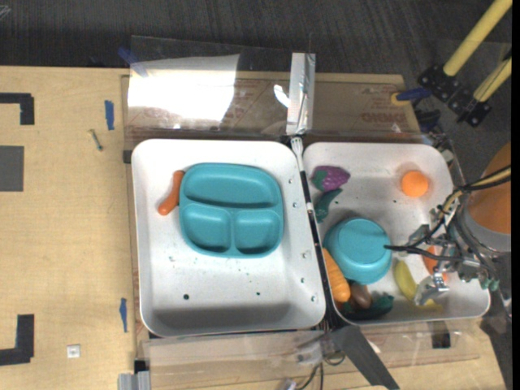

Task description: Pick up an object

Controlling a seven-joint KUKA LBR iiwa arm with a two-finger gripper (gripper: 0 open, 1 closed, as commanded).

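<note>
Gripper (pixel 431 287) low in right bin (pixel 370 157), beside yellow banana (pixel 404 279); grip state impossible to tell. Crowded alongside: teal bowl (pixel 361 250), carrot (pixel 335 275), orange ball (pixel 414 184), purple grapes (pixel 331 177). In left bin (pixel 154 218): teal tray (pixel 230 208).

A robotics lab, by the look of it: two white bins (pixel 154 299) on a plywood table (pixel 57 218) marked with black tape (pixel 20 108), toy food, dark carpet floor (pixel 244 6)
</note>
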